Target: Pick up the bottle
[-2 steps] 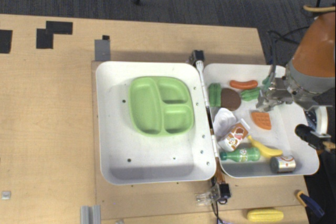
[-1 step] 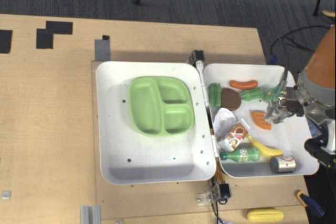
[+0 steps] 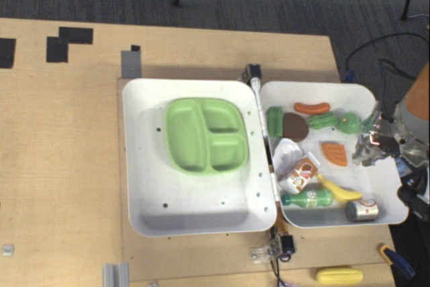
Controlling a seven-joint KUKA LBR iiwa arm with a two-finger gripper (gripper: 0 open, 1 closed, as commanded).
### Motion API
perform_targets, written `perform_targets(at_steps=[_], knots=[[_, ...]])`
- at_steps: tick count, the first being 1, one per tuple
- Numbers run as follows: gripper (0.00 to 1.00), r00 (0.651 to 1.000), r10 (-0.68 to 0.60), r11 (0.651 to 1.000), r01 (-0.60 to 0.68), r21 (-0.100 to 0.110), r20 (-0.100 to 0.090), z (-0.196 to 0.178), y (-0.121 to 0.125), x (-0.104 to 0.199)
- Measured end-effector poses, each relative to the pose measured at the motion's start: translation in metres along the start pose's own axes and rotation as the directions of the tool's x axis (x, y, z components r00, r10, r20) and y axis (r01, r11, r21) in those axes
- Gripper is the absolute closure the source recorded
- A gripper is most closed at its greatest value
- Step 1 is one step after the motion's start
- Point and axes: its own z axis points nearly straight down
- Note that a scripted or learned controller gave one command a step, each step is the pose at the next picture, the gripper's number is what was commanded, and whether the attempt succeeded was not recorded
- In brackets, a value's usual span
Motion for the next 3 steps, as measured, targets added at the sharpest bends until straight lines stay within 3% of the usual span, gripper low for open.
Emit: perform_targets(at_steps=[1, 2, 3], knots=[[1.0, 0.967, 0.256, 0.967, -0.256, -0.001, 0.0, 0.009, 0.005, -0.032], [1.0, 0.849, 0.528, 0.849, -0.528, -0.001, 0.0, 0.003, 0.004, -0.022], [1.0, 0.804, 0.595, 0.804, -0.595, 0.0, -0.001, -0.011, 0.001, -0.002]])
